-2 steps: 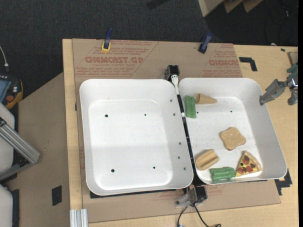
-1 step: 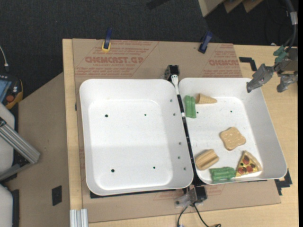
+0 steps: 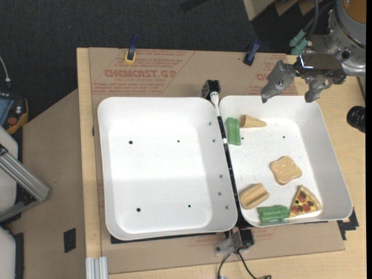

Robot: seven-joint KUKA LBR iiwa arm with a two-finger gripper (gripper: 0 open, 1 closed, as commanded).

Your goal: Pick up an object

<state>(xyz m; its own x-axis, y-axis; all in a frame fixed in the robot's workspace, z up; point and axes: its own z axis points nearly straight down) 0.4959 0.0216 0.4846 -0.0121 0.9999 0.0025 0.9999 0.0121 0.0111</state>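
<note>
The gripper (image 3: 295, 88) hangs above the far edge of the right bin (image 3: 325, 127), fingers spread apart and empty. No pick appears accomplished. The nearest candidate, a cone-shaped piece (image 3: 252, 121), lies in that bin near its far-left corner; descent and closure remain.

Single fixed camera, mounted above the bench (image 3: 174, 63) and tilted downward, so that the far edge of the bench lies toward 12 o'clock and the near edge toward 6 o'clock. The view is moderately distant: both white bins fit whole in the frame, the left bin (image 3: 116, 156) toward 9 o'clock of centre, the right bin (image 3: 325, 150) toward 3 o'clock. The arm (image 3: 349, 16) enters at about 2 o'clock.
</note>
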